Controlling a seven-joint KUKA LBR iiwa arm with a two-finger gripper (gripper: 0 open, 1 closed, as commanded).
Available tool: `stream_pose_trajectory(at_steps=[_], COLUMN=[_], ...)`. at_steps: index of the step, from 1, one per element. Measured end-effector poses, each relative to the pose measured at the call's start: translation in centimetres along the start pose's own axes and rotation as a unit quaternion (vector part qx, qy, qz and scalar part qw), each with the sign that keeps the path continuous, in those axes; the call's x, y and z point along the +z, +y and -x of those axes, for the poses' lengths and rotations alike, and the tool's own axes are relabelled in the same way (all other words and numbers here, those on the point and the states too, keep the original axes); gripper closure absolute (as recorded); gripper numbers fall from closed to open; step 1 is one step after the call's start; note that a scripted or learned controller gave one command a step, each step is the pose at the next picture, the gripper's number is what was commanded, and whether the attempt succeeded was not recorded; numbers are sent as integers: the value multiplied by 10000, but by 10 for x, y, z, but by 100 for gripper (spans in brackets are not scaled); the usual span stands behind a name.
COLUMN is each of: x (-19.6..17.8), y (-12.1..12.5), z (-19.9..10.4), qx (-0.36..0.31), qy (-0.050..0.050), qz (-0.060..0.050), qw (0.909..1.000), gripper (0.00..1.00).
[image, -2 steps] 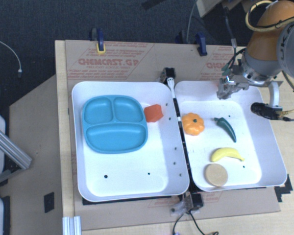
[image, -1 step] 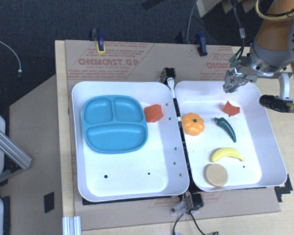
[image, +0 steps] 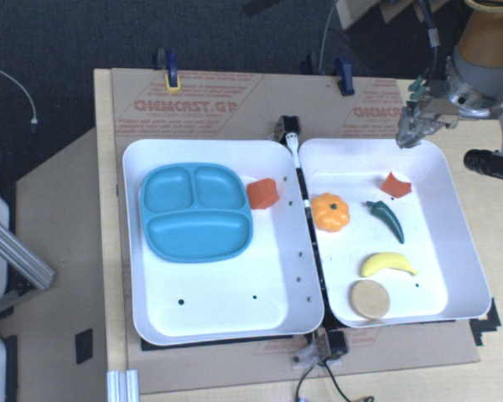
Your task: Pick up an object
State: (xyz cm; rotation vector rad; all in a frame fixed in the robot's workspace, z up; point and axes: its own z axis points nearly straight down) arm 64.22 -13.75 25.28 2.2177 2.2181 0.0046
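A: Where is our gripper (image: 409,137) now?

B: Up at the far edge of the right bin (image: 453,296). It carries nothing. We cannot tell if it is spread or pinched; it is too small and dark.

A: What can we pick?

B: The red piece (image: 396,185) is closest, a little nearer to us than the gripper. Then the green pepper (image: 386,219), just near of it. The orange pumpkin (image: 330,212) sits by the left wall. The banana (image: 387,265) and the round cookie (image: 370,299) lie at the near side.

A: And the left bin (image: 218,312)?

B: It has a blue tray (image: 196,212) and an orange block (image: 262,193) touching the tray's right side.

A: So what should we do?

B: We think the red piece is best. We should come straight down over its middle. It is well apart from the wall, so we have room. We must go low enough, or we may close on air. The pepper is near, so let's not bump it.
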Motion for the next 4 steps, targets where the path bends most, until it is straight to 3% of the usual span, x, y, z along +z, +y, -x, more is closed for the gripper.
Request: stream_pose_trajectory(at_steps=[1,4], x=[9,22], y=[-28,-75], z=[-53,-202], qx=[-17,-20], qy=[14,13], qz=[-44,-45], qw=[10000,10000], gripper=[100,100])
